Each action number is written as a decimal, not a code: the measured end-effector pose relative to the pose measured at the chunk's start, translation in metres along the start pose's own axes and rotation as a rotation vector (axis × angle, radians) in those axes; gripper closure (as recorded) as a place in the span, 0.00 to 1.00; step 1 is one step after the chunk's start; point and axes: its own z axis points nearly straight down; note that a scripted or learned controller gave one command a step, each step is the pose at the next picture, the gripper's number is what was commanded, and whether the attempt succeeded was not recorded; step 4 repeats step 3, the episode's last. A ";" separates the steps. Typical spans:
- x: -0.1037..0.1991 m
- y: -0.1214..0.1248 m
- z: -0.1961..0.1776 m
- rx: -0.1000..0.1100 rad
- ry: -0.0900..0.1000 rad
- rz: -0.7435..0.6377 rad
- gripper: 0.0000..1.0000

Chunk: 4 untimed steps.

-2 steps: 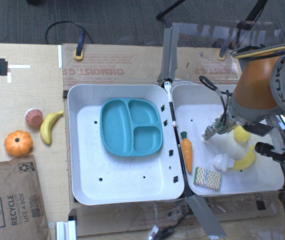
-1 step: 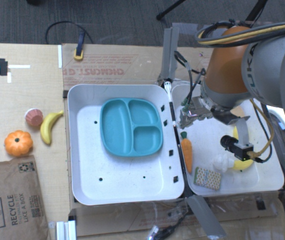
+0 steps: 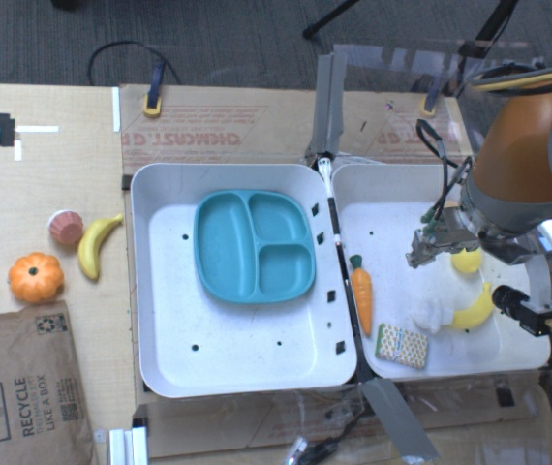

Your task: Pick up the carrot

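Brown cardboard sheet (image 3: 257, 124) behind the bins: red print, upside down from this camera, looks like "CHEMCAST GP", partly hidden; further red lettering to its right too faint to read. Brown paper bag (image 3: 19, 386) at lower left: "RECYCLE" next to a recycling-arrows symbol, a smaller line beside it unclear, plus a barcode with digits too small to make out

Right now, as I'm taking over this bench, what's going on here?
A grey robot arm reaches in over the right bin, its gripper hovering above the bin floor. The carrot it is meant to pick up lies untouched along that bin's left wall, apart from the gripper. A blue divided plate sits in the left bin.
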 end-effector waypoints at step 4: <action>0.115 -0.034 0.000 0.000 0.001 -0.320 1.00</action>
